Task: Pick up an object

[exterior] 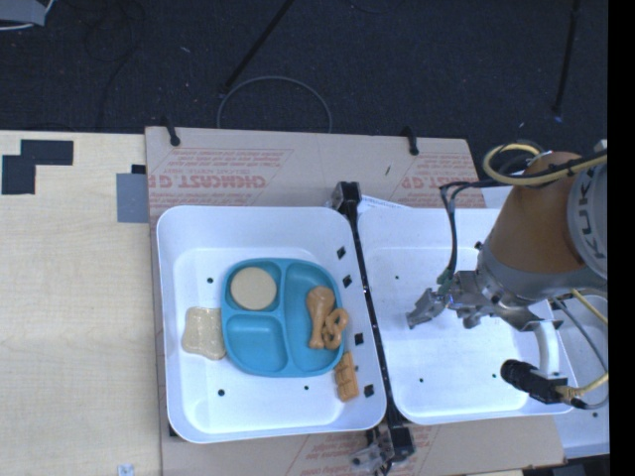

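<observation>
The gripper (425, 309) hung low over the right bin (427, 395), right of centre in the frame, its fingers pointing left. They were small and dark against the white floor, and I could not tell how far apart they stood; nothing showed between them. The arm (541, 231) behind it ran off the right edge, with its orange band covering the bin's upper right corner. All the objects lay to the left, in the left bin (198, 415): a blue tray (260, 347) holding a round tan disc (252, 288) and a brown twisted piece (325, 317), a pale slab (204, 333) touching the tray's left rim, and a small brown block (346, 377) just beside its lower right corner, nearest the gripper yet across the divider.
</observation>
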